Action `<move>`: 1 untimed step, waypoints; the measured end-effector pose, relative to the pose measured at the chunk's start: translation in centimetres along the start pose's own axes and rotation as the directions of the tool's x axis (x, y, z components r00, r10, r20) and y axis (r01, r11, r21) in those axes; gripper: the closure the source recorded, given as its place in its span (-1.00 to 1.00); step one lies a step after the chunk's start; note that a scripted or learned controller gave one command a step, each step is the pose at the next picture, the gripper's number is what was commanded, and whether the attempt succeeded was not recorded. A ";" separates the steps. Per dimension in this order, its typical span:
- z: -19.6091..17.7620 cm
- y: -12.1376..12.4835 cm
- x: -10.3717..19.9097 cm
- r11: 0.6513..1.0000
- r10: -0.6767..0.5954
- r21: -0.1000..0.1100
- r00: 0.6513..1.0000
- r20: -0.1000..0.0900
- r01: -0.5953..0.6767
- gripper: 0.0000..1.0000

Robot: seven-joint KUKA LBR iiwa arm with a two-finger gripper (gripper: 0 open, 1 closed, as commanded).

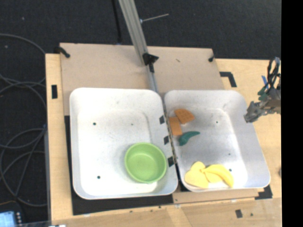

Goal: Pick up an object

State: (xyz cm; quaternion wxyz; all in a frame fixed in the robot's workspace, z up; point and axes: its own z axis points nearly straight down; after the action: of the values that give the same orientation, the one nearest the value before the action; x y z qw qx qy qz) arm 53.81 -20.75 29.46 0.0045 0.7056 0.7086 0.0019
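Gripper [252, 112] sits at the right rim of the right bin [246, 148], small and blurred at frame edge; cannot tell its state, and nothing is seen held. Arm wrist with cables just above it at far right. 2 white bins side by side on the bench [189, 65]. Right bin: orange piece [183, 116] and a 2nd orange block [174, 126] against the left wall, teal object [188, 136] just below them, yellow item [209, 175] at the near edge. Left bin [104, 126]: green bowl [146, 162], upright, near the front right corner. Metal pole [135, 27] slants down to the gap between bins. All objects well apart from gripper.
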 end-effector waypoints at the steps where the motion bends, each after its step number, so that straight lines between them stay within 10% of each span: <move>1: -0.1 -0.6 4.9 1.000 -0.002 0.007 1.000 -0.003 0.002 1.00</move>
State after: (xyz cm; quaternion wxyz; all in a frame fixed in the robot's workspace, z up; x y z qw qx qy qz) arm 53.21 -15.87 29.57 0.0008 0.7048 0.7094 0.0007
